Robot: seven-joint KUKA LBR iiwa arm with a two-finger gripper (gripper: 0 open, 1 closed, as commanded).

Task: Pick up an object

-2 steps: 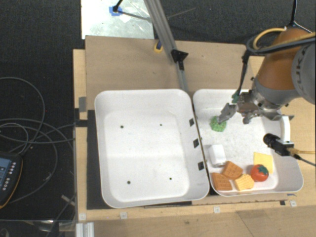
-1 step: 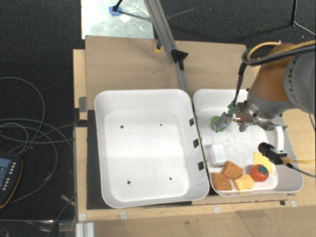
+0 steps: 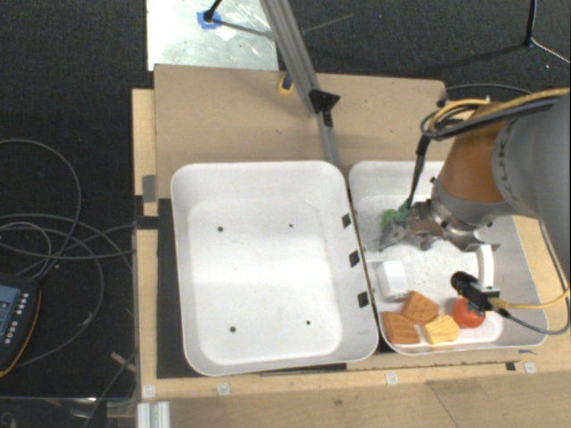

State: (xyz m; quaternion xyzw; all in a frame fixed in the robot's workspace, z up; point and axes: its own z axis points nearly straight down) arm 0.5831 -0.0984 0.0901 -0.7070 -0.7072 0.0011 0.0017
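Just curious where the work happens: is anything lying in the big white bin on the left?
No, the left shallow white bin shows bare floor; the orange blocks lie in the right bin.

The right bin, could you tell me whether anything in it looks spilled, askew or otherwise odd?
Nothing stands out. The right bin holds a white block, orange pieces, a red item and something green beside the gripper, all inside its walls.

Your arm [image 3: 526, 154] enters from the right, its orange band [image 3: 471, 175] above the wrist, bent downward. Your gripper [image 3: 394, 230] points left, low over the surface; cables loop above.
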